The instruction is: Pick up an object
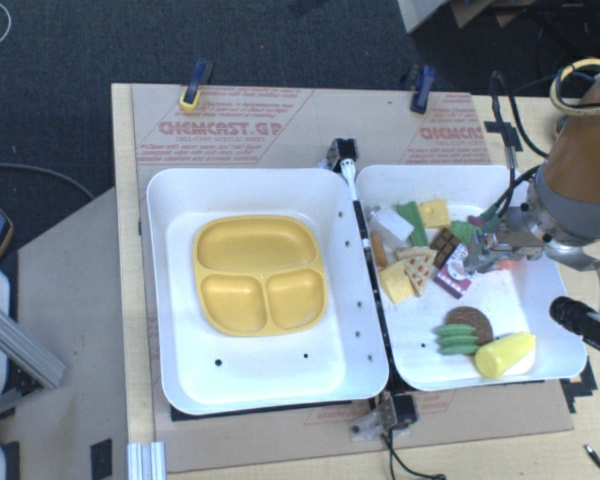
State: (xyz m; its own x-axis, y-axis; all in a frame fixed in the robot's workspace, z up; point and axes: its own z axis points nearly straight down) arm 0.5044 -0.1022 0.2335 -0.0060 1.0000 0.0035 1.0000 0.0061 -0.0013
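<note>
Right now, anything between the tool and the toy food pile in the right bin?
Nothing visible. The tool sits at the pile's right edge, beside the dark red packet; other pieces crowd close on its left in the right bin.

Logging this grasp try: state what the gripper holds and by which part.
Cannot be told. The gripper sits low in the right bin beside a small purple-and-white packet, but no object visibly sits between its fingers.
</note>
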